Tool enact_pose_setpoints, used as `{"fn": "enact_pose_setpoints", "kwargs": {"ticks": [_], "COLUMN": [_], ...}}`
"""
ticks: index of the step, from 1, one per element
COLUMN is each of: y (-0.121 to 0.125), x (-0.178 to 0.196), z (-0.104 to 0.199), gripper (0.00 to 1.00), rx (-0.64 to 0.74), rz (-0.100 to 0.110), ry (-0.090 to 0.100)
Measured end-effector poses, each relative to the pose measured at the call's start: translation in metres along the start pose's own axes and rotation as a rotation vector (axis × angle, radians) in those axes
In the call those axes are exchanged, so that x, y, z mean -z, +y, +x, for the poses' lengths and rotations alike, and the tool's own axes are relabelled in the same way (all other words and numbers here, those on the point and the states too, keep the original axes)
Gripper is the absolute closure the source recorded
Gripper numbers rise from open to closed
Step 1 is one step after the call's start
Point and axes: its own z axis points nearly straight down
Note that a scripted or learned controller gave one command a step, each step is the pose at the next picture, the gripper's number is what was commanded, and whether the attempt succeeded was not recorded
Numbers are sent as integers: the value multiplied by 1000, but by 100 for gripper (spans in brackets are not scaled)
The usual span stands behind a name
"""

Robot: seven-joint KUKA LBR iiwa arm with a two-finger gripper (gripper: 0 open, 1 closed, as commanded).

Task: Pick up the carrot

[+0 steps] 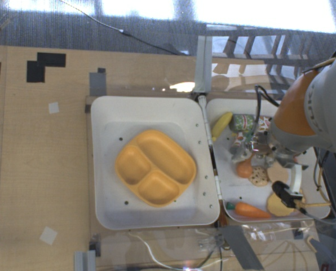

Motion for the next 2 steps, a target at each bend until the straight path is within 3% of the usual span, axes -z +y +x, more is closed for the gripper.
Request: {"fn": "enact_pose_setpoints", "kwargs": {"ticks": [1,2], "y": [-61,-63], "x": [74,73], "z": [43,67], "gripper": [0,0], "rx": [-215,-371], "rz": [-1,-1], "ry": [1,1]}}
